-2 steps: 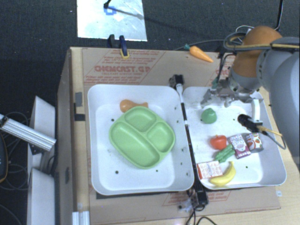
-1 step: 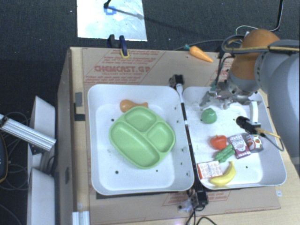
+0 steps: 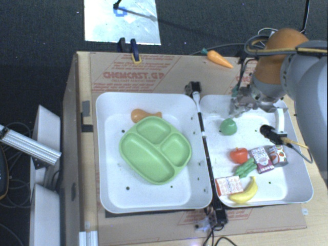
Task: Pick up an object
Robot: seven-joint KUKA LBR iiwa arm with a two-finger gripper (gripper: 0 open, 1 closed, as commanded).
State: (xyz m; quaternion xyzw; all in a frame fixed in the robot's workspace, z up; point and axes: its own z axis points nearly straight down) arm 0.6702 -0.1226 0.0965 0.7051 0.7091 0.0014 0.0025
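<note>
Nearest the camera, at the front of the right bin (image 3: 302, 188): a yellow banana (image 3: 245, 191) lying crosswise, touching a small red-and-white packet (image 3: 225, 184); just behind, a green bean pod (image 3: 246, 168), a red tomato-like piece (image 3: 238, 155) and a dark red printed packet (image 3: 264, 159), all bunched together. Further back, alone on bare white floor: a green ball (image 3: 228, 126), well apart from that cluster; round, so no long axis to line up with. Above and slightly right of the ball, toward the bin's back wall: the gripper (image 3: 240, 105), hanging from the grey arm with its orange band; close to the ball but not touching; nothing visible between the fingers; opening too small and shadowed to judge, so cannot tell wide or narrow. Judged nearest target: the ball, lying forward and a little left of the tool, toward the divider. In the left bin (image 3: 110, 137): a green divided tray (image 3: 155, 148), an orange piece (image 3: 139, 115) peeking out behind it. On the bench beyond the bins: a toy carrot (image 3: 219, 59).
</note>
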